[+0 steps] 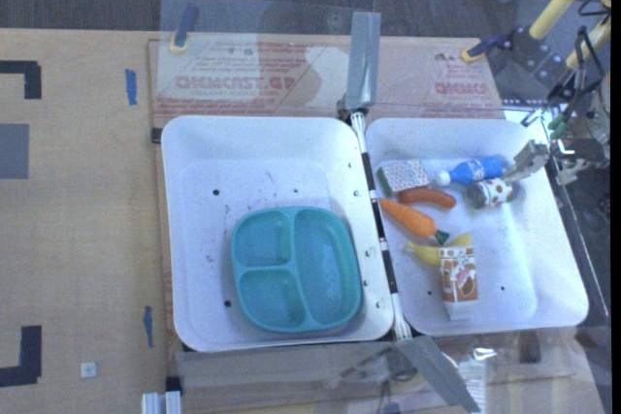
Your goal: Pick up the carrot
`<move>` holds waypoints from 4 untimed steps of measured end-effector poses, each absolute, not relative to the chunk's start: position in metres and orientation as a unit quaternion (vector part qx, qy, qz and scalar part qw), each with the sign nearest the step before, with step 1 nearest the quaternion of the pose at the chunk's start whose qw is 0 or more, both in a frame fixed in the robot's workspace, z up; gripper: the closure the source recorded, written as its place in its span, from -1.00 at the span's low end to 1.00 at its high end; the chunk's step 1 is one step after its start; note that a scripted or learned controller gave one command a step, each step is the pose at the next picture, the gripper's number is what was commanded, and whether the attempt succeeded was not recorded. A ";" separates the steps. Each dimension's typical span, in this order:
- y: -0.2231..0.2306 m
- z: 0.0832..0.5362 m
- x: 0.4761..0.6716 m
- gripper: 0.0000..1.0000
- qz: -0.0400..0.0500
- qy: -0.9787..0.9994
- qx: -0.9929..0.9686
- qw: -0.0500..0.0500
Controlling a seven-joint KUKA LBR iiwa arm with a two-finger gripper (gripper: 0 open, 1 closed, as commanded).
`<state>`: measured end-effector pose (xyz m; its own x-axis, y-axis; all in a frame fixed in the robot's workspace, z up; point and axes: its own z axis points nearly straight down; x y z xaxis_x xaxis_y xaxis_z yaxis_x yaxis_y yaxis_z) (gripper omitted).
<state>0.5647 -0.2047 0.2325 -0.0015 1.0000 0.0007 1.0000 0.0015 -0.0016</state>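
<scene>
Carrot (408, 218) lies in right bin (543, 286), near divider, between sausage (427, 198) and banana (432, 252). Gripper (529, 160) hangs at bin's right rim, well apart from carrot; view too blurred, grip state cannot be told. Step: approach. Next: move left, descend over carrot.

Carrot (408, 219): orange, tapered, green stub at lower-right end. Laid flat and slanted in the right bin (543, 301), near its left wall, just below the sausage (427, 198).
</scene>
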 end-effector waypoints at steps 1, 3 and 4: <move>-0.168 0.161 0.626 -1.00 0.000 -0.754 -0.657 -0.001; -0.205 0.099 0.605 1.00 -0.003 -0.781 -0.624 -0.005; -0.205 0.099 0.605 -1.00 -0.003 -0.781 -0.624 -0.005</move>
